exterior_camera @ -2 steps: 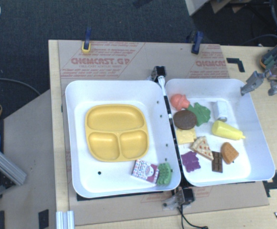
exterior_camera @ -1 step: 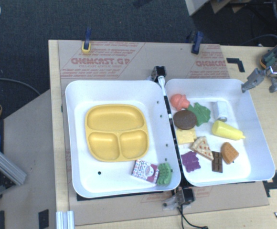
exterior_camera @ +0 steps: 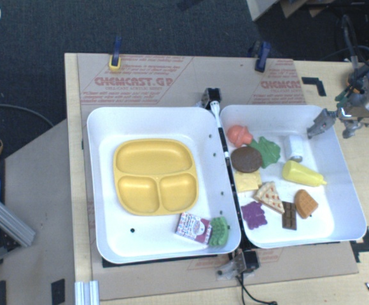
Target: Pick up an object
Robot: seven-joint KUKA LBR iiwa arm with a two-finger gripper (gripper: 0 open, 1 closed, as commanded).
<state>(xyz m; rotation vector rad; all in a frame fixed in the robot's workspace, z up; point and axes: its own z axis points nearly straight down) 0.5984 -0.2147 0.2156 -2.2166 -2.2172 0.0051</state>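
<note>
Jaws of the gripper [exterior_camera: 327, 123] sit at the right edge of the frame, above the upper right corner of the right bin [exterior_camera: 356, 215]; whether they are apart or together cannot be told at this size, and nothing is seen between them. No object is yet chosen. All candidates lie below and left of the gripper. The yellow pepper-like toy [exterior_camera: 303, 173] is nearest and lies apart from its neighbours, so a straight descent over its middle looks safest.

Count, right bin: one pink toy [exterior_camera: 238, 134], one brown disc [exterior_camera: 246, 159], one green toy [exterior_camera: 268, 150], one cheese slab [exterior_camera: 247, 182], one pizza wedge [exterior_camera: 269, 197], one purple piece [exterior_camera: 255, 215], one chocolate bar [exterior_camera: 289, 216], one orange piece [exterior_camera: 306, 203].

Left bin [exterior_camera: 102, 189]: one yellow divided tray [exterior_camera: 155, 175], one small carton [exterior_camera: 193, 227], one green vegetable toy [exterior_camera: 219, 232].
</note>
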